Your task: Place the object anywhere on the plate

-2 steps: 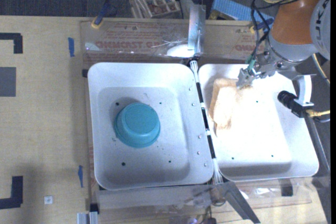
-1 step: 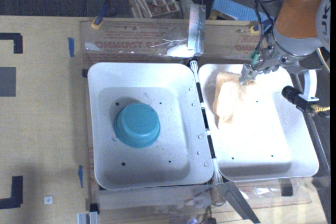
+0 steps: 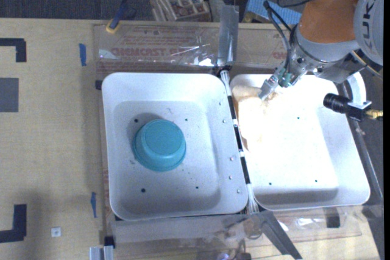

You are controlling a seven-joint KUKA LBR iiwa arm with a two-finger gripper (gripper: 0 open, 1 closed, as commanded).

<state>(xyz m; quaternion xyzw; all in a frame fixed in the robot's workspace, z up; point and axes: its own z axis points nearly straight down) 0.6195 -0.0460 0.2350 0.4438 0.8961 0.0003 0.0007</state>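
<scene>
A teal round plate lies in the left bin, a little left of its middle. A pale beige object rests in the far left corner of the right bin, blurred by bright glare. My gripper points down and to the left from the grey and orange arm, with its tip at the right edge of the beige object. Glare hides whether it touches the object.
The wall between the two bins runs between the object and the plate. A black fitting sticks out over the right bin's far right side. Boxes and cables lie beyond the bench's far edge.
</scene>
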